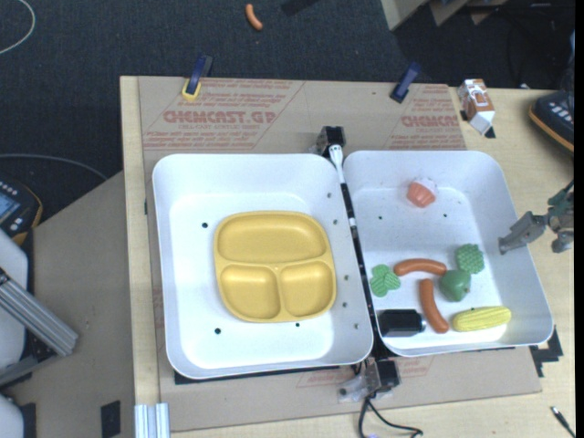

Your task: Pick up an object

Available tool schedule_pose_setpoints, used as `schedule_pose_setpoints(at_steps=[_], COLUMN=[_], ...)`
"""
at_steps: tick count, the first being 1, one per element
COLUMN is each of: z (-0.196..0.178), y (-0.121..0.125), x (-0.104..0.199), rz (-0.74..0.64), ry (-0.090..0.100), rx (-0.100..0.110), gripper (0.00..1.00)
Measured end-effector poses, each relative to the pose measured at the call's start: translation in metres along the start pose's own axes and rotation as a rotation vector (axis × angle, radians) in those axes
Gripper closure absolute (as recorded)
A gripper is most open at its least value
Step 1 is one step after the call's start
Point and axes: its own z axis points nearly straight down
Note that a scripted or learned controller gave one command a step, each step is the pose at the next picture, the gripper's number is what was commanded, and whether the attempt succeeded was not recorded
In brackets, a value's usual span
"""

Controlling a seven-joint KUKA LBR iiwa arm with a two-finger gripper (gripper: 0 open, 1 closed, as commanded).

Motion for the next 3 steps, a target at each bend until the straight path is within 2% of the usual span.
schedule_pose_setpoints(at_steps=[1,2,3], z=[-0.006,0.058,0.102], y=[0.002,0.003,0.003], x=[0.001,0.003,0.008], rz=[-0.004,-0.003,-0.004], ry=[-0.004,0.0,0.0], rx=[-0.012,-0.004,-0.005], gripper=[0.0,0.0,0.0])
